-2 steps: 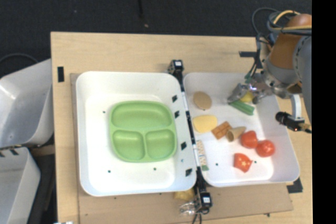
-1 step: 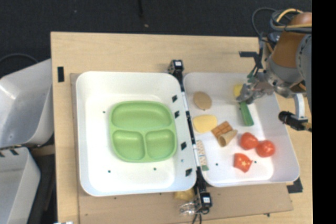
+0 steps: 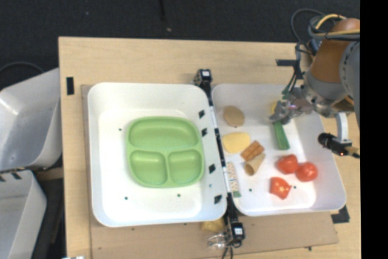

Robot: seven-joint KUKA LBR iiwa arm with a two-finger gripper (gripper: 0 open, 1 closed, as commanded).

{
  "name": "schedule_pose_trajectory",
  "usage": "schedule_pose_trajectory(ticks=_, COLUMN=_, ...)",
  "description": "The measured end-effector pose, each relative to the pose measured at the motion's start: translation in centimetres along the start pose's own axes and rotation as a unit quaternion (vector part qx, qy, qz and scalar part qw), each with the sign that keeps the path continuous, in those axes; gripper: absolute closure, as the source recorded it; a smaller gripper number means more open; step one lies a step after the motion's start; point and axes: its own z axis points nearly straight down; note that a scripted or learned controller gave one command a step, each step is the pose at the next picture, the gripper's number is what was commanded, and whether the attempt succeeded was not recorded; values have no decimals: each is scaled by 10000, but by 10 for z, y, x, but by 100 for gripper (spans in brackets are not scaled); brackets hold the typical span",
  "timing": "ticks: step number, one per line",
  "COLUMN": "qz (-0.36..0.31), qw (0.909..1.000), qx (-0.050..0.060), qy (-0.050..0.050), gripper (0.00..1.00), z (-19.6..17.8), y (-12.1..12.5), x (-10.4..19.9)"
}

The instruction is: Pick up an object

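The tool [image 3: 282, 111] is hovering at the green stick's [image 3: 280, 135] far end; finger spacing unclear, so centring first seems wise.

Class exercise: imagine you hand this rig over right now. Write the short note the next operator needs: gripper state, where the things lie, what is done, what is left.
Gripper: low over the upper part of the right bin, right at the top end of the green stick. Whether it grips anything cannot be told.
Right bin holds: green stick, round tan piece, yellow piece, two small brown pieces, three red pieces.
Left bin holds the green divided plate.
Done: arm has reached the bin; nothing is seen lifted.
Left: close on one object, probably the green stick, and lift it.
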Motion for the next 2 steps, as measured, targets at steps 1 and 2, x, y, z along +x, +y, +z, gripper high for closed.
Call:
schedule_pose_trajectory(ticks=1, qz=5, qw=10000, qx=-19, qy=20, gripper=100, z=5, y=-65, x=63)
schedule_pose_trajectory(ticks=2, qz=26, qw=10000, qx=-30, qy=10, gripper=100, z=6, y=-119, x=21)
